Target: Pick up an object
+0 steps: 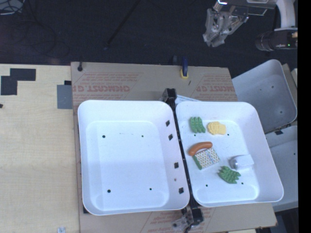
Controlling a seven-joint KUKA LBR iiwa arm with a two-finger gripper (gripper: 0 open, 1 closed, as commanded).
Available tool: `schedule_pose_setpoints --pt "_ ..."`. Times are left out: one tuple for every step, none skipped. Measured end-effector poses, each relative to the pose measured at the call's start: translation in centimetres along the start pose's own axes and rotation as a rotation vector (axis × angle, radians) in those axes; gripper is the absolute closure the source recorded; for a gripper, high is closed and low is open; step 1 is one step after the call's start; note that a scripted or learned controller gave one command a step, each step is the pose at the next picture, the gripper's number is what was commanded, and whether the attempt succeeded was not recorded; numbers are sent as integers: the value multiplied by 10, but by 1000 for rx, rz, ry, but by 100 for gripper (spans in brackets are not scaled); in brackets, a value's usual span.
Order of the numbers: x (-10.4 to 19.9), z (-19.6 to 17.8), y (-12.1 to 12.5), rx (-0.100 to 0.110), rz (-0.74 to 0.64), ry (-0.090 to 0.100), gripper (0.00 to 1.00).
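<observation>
Two white bins are being seen; two green items, one yellow, one orange, one checkered, one whitish are being counted.

The left bin offers open floor from wall to wall, free for a descent anywhere. The right bin is crowded through its middle: a green piece and a yellow piece sit near the far wall, an orange sausage touches a checkered block, and a pale grey object lies just beside a second green piece. Bare floor remains along the near wall and the far right corner. The ridge between bins blocks low sideways passage.
</observation>
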State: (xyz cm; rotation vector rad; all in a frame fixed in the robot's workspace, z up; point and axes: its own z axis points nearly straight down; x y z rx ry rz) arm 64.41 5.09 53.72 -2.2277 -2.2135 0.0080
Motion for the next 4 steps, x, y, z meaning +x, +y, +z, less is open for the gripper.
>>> schedule_pose_setpoints --pt "-55 0 0 1 -2 1 100" --pt "-121 1 0 -1 -1 0 100" --pt "-182 1 1 -1 -2 1 100" --pt "-233 1 1 -2 -3 1 100"
